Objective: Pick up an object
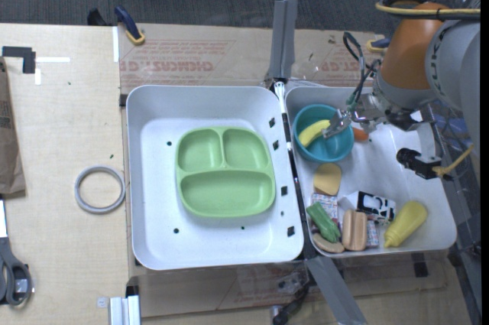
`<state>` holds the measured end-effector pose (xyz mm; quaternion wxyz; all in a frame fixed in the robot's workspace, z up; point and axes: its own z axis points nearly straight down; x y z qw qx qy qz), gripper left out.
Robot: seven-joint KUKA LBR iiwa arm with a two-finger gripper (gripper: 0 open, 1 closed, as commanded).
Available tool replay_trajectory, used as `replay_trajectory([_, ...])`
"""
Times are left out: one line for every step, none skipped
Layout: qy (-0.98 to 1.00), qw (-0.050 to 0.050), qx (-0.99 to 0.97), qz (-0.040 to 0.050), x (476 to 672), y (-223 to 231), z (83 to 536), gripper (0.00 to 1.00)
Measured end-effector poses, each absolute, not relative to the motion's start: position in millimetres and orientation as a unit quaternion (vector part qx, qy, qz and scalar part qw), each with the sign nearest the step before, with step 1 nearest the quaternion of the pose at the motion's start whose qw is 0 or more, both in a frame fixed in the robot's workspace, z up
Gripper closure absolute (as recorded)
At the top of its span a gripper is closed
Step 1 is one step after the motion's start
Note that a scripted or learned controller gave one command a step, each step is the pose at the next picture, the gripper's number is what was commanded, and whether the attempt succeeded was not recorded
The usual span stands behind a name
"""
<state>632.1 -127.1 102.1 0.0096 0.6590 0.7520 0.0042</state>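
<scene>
My gripper (pixel 336 125) reaches down into the right bin (pixel 428 186) from the grey arm with the orange band. It hangs over the right side of a blue bowl (pixel 327 149). A yellow banana (pixel 312 133) lies inside that bowl, just left of the gripper tip and very close to it. I cannot make out whether they touch. Nearer the front of the bin lie a tan slice (pixel 327 180), a green vegetable (pixel 322 222), a hot-dog bun (pixel 354 230), a black and white box (pixel 376 203) and a yellow bottle (pixel 405 222).
A green divided plate (pixel 225 172) lies in the left bin (pixel 145 163). A grey ring (pixel 99 188) rests on the bench to the left. A grey divider post (pixel 283 40) rises between the bins. Cables trail beside the arm on the right.
</scene>
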Motion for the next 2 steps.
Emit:
replay_trajectory([0.772,0.002,0.636,0.0001,647.9,-181,114,0.0])
replay_trajectory([0.835,0.002,0.551,0.0004,659.8,-137,135,0.0])
